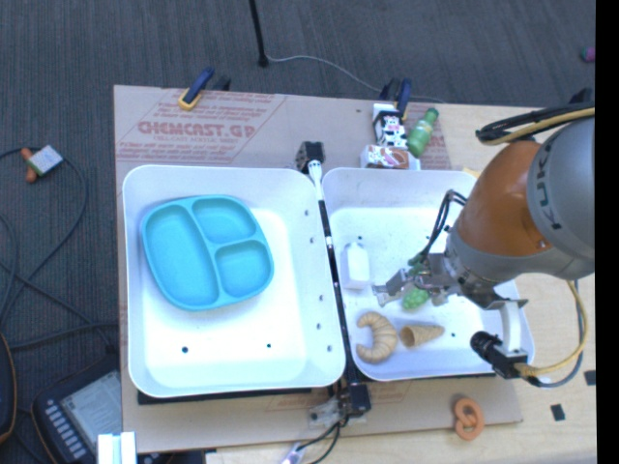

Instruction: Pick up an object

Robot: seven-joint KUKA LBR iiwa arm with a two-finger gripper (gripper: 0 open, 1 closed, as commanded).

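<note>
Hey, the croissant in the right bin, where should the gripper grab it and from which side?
Judging by its pose, grip the croissant across its thick middle, coming straight down from above. It lies flat on the right bin floor, curved, with tapered ends that would likely slip; the cone crowds its right side.

The grey arm (571, 191) reaches in from the right, its orange band (503, 206) just above the wrist. The wrist bends down and leftward, and the gripper (411, 288) hangs low, its metal fingers (392, 288) pointing left.
</note>
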